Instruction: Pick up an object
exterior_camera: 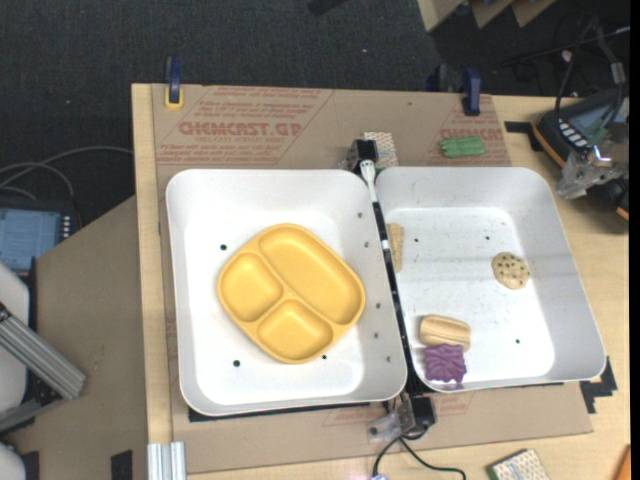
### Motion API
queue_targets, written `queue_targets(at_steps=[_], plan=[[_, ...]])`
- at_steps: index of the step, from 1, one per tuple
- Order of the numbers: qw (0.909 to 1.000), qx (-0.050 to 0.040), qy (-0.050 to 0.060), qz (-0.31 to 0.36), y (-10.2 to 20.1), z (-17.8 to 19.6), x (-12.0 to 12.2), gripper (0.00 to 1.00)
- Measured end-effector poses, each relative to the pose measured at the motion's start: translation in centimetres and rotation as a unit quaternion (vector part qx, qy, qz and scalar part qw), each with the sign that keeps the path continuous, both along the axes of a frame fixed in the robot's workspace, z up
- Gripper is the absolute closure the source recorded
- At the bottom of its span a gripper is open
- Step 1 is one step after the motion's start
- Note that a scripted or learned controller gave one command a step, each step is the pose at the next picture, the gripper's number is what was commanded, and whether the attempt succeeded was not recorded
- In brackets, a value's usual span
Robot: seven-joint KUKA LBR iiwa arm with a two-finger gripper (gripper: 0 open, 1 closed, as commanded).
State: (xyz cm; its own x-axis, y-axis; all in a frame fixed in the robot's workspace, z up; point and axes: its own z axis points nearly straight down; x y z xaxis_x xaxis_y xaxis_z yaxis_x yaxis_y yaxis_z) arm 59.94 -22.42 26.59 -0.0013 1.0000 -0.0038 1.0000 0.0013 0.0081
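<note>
Purple toy [445, 365] touching tan roll [444, 329].

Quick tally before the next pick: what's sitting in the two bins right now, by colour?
Yellow: 1, the divided plate in the left bin.
Tan: 3, the cookie, the bread roll and a flat piece by the right bin's left wall.
Purple: 1, the bumpy toy.
Total: 5.

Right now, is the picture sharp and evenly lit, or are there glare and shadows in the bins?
Camera view: light is even, no strong glare on the left bin; the yellow tray casts a soft shadow; the cookie and purple piece look slightly soft.
</note>
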Motion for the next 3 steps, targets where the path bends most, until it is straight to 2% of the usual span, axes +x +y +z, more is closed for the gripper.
queue_targets(at_steps=[1,2,3], plan=[[1.0,0.0004,0.001,0.0,0.0,0.5,1.8,1.0],[1.0,0.003,0.005,-0.001,2.3,-18.7,-0.6,1.0],[1.0,-0.0031,-0.007,0.0,-0.2,-1.4,1.6,1.0]])
